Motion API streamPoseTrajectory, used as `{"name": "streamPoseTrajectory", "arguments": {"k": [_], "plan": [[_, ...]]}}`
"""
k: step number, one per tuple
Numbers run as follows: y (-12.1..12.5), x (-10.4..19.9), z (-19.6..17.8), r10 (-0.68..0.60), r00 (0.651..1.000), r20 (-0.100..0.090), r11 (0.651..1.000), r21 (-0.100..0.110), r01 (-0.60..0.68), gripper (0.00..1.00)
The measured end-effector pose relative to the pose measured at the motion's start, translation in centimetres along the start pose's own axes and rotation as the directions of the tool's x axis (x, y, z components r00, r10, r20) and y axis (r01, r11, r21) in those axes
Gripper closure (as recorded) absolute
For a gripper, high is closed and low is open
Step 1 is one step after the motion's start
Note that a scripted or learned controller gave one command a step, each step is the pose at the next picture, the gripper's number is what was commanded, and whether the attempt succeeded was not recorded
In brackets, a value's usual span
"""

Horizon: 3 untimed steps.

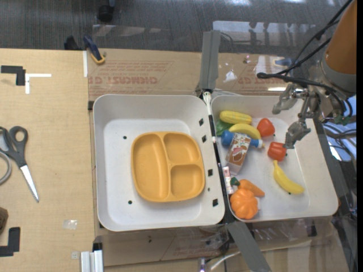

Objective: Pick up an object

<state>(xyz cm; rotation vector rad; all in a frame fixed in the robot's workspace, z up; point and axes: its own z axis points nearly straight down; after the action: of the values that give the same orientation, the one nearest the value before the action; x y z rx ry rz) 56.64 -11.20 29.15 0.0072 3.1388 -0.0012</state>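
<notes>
The end effector (297, 130) hangs above the right bin (317, 169) (just beside a red pepper (277, 151)), holding nothing.

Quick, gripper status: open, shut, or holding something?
Gripper: open, holding nothing, poised over the right bin just above the red pepper.

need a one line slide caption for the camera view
Grey arm's gripper hovers over the right white bin of toy food, by a small red pepper; left white bin holds a yellow divided plate.
</notes>
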Motion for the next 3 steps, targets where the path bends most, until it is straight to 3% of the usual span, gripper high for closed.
{"name": "streamPoseTrajectory", "arguments": {"k": [1, 2, 3], "plan": [[-0.8, 8.9, 11.8, -0.016, 1.0, -0.003, 1.0, -0.001, 0.016, 0.0], [1.8, 3.9, 19.9, 0.193, 0.981, 0.0, 0.981, -0.001, -0.193, 0.0], [1.5, 7.9, 19.2, 0.159, 0.987, 0.033, 0.987, -0.001, -0.16, 0.0]]}}
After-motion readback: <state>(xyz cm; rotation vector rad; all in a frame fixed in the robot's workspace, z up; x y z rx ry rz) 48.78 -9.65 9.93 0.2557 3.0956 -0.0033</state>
